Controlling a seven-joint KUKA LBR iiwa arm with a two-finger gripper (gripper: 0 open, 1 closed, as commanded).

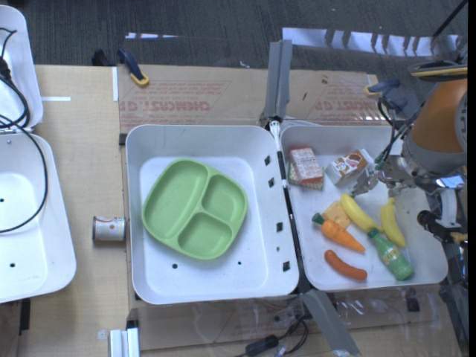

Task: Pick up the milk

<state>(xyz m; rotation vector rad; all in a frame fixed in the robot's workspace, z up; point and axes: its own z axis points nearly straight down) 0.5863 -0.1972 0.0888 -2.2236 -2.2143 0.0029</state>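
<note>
Look low in the right white bin [312, 270]: you see an orange sausage [346, 265], a green bottle [390, 256], a carrot [342, 234], two yellow bananas [358, 213] and a brown snack box [305, 166]. Your left white bin [141, 199] holds a green plastic plate with three parts [195, 209]. Your small red and white milk carton [349, 166] lies at the upper right. The metal gripper [378, 181] is just beside it, fingers open, holding nothing.
</note>
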